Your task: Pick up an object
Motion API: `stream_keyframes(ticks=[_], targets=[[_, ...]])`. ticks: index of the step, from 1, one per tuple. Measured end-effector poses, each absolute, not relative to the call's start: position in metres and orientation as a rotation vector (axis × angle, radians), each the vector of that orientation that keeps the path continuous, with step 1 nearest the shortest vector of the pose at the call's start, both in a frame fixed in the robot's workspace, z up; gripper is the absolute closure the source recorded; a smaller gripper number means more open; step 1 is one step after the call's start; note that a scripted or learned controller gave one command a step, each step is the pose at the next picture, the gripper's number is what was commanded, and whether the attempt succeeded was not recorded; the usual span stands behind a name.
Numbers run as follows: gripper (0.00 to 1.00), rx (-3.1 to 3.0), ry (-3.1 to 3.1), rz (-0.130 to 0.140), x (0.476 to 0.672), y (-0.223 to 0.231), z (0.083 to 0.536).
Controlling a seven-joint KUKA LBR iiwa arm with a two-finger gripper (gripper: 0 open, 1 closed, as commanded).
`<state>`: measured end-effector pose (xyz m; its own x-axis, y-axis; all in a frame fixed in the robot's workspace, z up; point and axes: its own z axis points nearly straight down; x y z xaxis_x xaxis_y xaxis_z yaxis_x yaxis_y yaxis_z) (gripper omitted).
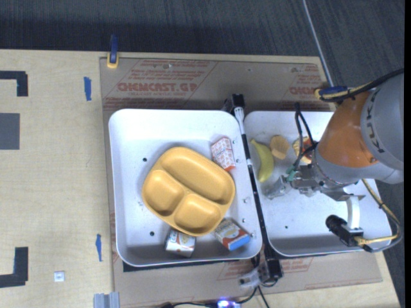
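- Two shallow white bins sit side by side on your bench: the left bin (pixel 122 172) and the right bin (pixel 308 239), with a dark divider strip running between them.
- You have the arm (pixel 359 133) reaching in from the right, grey with its orange band, lowered over the right bin.
- Your gripper (pixel 282 183) sits low in the right bin, toward its left half, just beside the banana's lower end. You cannot tell from this view whether it is spread or closed, and nothing can be made out as held in it.
- You can see a yellow banana (pixel 263 159) lying lengthwise near the right bin's left wall, with a small tan rounded item (pixel 280 146) just to its right, near the bin's upper edge.
- Look in the left bin and you find a large yellow compartment tray (pixel 187 190), turned at a slant and taking up the bin's middle.
- Against that tray's upper right edge you have a small red-and-white packet (pixel 222 153).
- Below the tray's lower edge you see a small yellow-and-white carton (pixel 180 242) and, to its right, a red-and-blue box (pixel 233 233), both near the bin's bottom wall.
- Under both bins you have a sheet of brown cardboard (pixel 167 82) with red printing, lying on the pale wooden bench (pixel 51 191).
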<state>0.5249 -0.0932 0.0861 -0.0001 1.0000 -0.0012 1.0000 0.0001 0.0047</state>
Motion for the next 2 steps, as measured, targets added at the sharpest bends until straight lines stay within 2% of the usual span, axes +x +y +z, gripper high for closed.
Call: stream_keyframes(ticks=[1, 2], targets=[[0.0, 2.22, 2.219, 0.004, 0.48, -0.093, 0.086], [0.0, 2.218, 2.219, 0.003, 0.527, -0.093, 0.086]])
